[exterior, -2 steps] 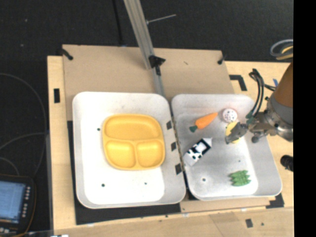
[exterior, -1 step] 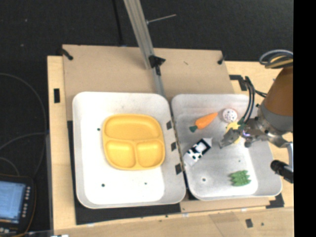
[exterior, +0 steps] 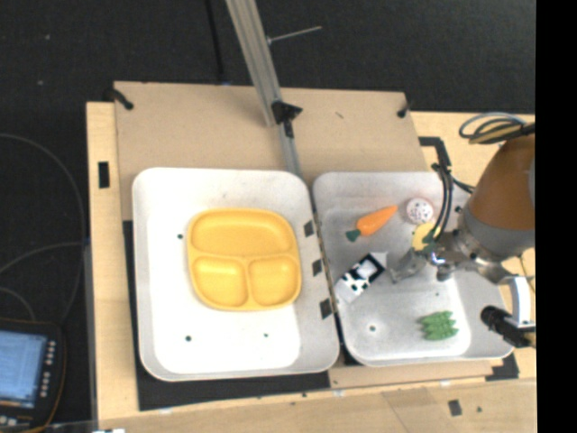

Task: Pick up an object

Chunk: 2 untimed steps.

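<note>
In the right bin (exterior: 397, 345), an orange carrot (exterior: 377, 220) lies near the back, with a pale pink round piece (exterior: 419, 210) to its right. A small yellow object (exterior: 422, 235) sits just below them, partly under the arm. A black-and-white block (exterior: 361, 274) rests at the bin's left side and a green leafy piece (exterior: 439, 326) lies toward the front. My gripper (exterior: 422, 267) hangs over the middle of this bin, between the block and the green piece. It is open, with bare bin floor between its fingers.
The left bin (exterior: 162, 332) holds a yellow divided plate (exterior: 243, 257). A metal pole (exterior: 257, 52) slants up from the back between the bins. The grey arm (exterior: 505, 206) covers the right bin's right edge.
</note>
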{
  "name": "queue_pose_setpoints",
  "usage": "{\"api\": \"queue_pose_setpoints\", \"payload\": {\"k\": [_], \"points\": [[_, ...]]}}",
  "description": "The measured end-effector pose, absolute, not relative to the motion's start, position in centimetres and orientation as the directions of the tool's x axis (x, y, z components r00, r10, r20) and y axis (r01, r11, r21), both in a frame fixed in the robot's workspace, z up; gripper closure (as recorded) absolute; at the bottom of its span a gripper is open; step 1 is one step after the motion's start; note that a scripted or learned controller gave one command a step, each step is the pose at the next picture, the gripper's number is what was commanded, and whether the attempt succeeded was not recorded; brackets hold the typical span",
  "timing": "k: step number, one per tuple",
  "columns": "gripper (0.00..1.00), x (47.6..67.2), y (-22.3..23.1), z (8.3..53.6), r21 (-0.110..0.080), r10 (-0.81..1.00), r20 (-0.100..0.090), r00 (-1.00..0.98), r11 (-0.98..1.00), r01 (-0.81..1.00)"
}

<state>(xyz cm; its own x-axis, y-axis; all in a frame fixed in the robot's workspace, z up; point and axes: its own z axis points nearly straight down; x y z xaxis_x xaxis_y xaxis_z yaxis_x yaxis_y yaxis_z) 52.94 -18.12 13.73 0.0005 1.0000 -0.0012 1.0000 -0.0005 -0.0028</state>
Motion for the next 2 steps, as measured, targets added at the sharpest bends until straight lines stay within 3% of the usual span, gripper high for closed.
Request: {"api": "queue_pose_setpoints", "payload": {"k": [1,2], "points": [[1.0,53.2,-18.2,15.1,0.005,1.0,-0.001,0.006,-0.006,1.0],[1.0,53.3,-19.0,21.4,0.009,1.0,-0.004,-0.001,0.001,1.0]]}}
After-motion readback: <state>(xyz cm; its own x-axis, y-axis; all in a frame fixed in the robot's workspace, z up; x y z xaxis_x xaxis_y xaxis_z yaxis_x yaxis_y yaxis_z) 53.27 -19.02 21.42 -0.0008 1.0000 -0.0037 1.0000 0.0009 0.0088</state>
